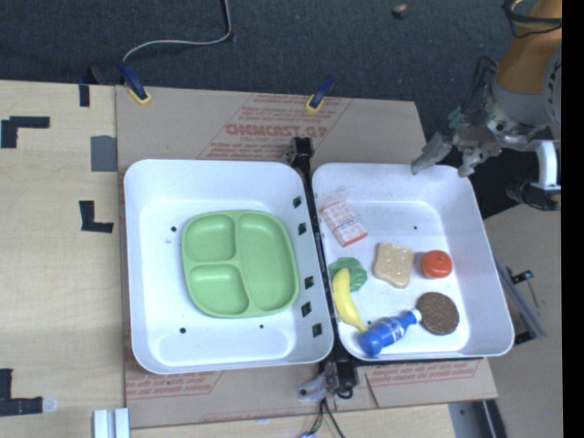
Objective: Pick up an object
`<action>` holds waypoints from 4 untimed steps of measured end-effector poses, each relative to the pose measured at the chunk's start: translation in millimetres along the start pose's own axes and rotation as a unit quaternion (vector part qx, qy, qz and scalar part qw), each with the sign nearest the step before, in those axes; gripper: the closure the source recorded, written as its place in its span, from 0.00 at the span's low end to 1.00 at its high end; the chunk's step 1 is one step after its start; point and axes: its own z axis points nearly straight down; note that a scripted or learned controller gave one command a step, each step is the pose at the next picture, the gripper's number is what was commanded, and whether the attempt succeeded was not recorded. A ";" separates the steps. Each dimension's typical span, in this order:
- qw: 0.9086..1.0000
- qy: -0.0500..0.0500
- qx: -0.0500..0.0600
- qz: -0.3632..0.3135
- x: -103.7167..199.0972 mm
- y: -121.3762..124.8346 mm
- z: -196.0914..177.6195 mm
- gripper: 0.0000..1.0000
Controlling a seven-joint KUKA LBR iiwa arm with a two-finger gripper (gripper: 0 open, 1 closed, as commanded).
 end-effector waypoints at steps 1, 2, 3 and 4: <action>1.000 0.000 -0.001 0.000 -17.2 -26.7 128.2 0.00; 1.000 -0.001 -0.003 0.000 0.2 -94.7 129.7 0.00; 1.000 -0.002 -0.005 0.000 0.5 -120.1 129.5 0.00; 1.000 -0.002 -0.006 0.000 0.3 -118.8 118.4 1.00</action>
